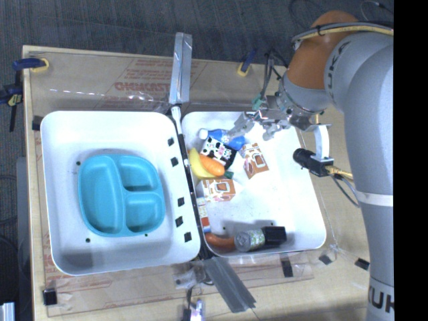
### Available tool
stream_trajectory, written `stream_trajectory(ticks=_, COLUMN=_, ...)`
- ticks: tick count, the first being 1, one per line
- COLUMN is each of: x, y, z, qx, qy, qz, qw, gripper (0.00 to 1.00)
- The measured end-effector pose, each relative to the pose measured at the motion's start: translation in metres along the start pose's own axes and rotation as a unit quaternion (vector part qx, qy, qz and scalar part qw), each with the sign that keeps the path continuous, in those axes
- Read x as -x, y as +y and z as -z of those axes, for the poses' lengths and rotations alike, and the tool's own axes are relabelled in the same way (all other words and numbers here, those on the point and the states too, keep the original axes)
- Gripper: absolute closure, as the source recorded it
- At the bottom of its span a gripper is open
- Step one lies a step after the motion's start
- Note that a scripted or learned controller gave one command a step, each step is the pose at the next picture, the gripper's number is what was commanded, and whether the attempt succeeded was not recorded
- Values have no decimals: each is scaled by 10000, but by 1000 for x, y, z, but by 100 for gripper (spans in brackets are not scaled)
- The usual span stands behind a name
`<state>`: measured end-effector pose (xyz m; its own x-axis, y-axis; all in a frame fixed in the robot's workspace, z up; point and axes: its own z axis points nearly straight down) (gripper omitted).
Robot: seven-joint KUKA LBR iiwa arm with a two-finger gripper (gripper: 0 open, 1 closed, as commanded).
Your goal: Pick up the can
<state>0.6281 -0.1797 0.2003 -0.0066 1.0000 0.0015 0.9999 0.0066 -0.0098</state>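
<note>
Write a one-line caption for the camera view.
Gripper hovers at the right bin's far end, away from the can lying at the near edge; blue tray sits left.

Claw above right bin, can apart.

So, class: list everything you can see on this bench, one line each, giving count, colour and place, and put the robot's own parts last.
bins: 2, white, side by side on the bench
tray: 1, blue, three compartments, in the left bin
can: 1, silver-grey, lying at the right bin's near edge
black box: 1, black, just right of the can
carrot: 1, orange, just left of the can
banana: 1, yellow, right bin's left side
cartons: 2, brown and white, mid right bin
cow-print carton: 1, blue, black and white, right bin's far part
clamp: 1, blue and yellow, bench's far left corner
arm: 1, grey with orange band, from the right
gripper: 1, metal, over the right bin's far part
</note>
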Motion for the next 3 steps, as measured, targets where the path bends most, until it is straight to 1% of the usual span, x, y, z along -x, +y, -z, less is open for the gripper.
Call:
stream_trajectory(ticks=1, x=2, y=-15, z=-83, qx=129, qy=-29, qz=47, qw=9999, gripper=0)
stream_trajectory(ticks=2, x=-27, y=-97, z=-113, qx=29, qy=-14, qz=-12, qw=10000, gripper=0)
stream_trajectory(ticks=3, x=-5, y=-88, z=110, qx=18, qy=-8, qz=86, qw=10000, gripper=0)
